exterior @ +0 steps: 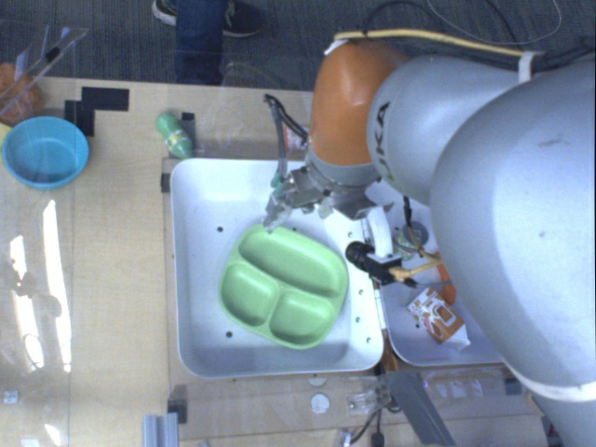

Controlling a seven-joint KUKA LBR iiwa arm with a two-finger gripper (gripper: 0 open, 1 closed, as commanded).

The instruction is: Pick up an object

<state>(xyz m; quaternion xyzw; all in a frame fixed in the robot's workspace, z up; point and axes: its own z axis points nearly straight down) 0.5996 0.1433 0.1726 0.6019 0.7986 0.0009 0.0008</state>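
A light green divided plate [284, 287] with three compartments lies in the left white bin [196, 250], toward its right half. My gripper [276, 214] reaches down from the orange-banded wrist, its tip at the plate's far rim near the upper left corner. Nothing shows between the tip and the plate. The arm's grey body covers much of the right bin [410, 347].
An orange and white packet [438, 317] and a small orange item [441, 282] lie in the right bin. A blue bowl [45, 151] and a green bottle [174, 133] sit on the bench left of the bins. A person's legs [200, 12] stand at the far side.
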